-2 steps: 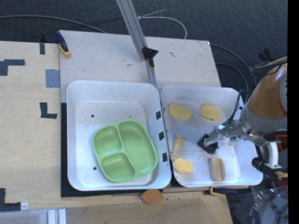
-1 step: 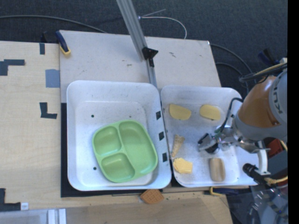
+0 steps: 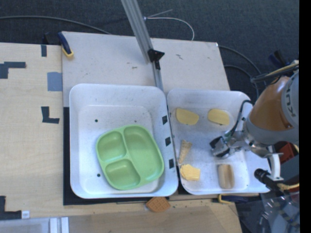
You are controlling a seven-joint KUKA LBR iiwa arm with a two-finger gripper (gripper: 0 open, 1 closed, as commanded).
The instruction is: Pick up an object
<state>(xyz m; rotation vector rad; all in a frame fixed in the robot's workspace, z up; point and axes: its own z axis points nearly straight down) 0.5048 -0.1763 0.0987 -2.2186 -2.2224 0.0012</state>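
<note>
Two white bins sit side by side on the surface; take the right bin [image 3: 206,97] as your landmark. Inside it you see the end effector [image 3: 219,147] low near the middle, right of the small tan stick [image 3: 184,152] and above the tan bread piece [image 3: 225,175]. How wide it stands, you cannot tell; nothing visible is in it.

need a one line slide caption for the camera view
Gripper low in the right bin among yellow food pieces; green divided plate in the left bin.
</note>
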